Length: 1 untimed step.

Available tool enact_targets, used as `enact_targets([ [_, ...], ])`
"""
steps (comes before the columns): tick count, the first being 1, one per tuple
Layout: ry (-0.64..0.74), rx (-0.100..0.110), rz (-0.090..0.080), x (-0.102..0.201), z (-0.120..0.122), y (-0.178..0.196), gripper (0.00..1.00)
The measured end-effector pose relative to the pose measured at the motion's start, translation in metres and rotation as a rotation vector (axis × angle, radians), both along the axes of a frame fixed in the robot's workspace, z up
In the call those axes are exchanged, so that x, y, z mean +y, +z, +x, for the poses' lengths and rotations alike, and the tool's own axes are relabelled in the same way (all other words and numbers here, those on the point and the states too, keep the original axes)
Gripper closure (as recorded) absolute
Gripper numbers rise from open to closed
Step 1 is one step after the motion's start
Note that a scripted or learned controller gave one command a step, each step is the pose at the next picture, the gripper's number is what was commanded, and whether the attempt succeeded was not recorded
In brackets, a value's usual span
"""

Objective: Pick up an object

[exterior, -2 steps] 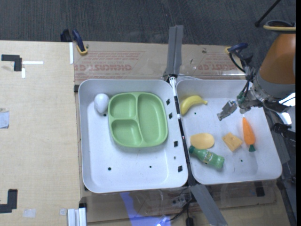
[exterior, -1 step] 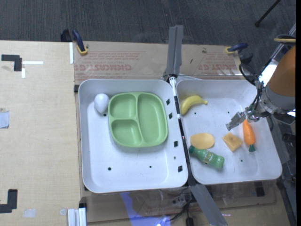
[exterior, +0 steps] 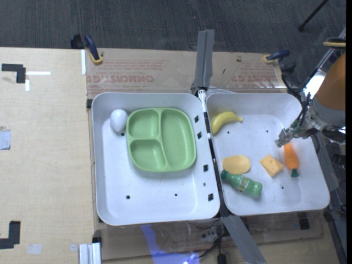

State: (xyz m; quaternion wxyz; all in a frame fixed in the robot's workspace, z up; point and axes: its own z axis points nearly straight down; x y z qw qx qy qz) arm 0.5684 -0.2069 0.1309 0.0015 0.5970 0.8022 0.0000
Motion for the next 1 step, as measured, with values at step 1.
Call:
enact_targets([
  [1, -0.090, 0.002, 0.001, 0.0855, 0.0142, 0.0575, 1.00],
])
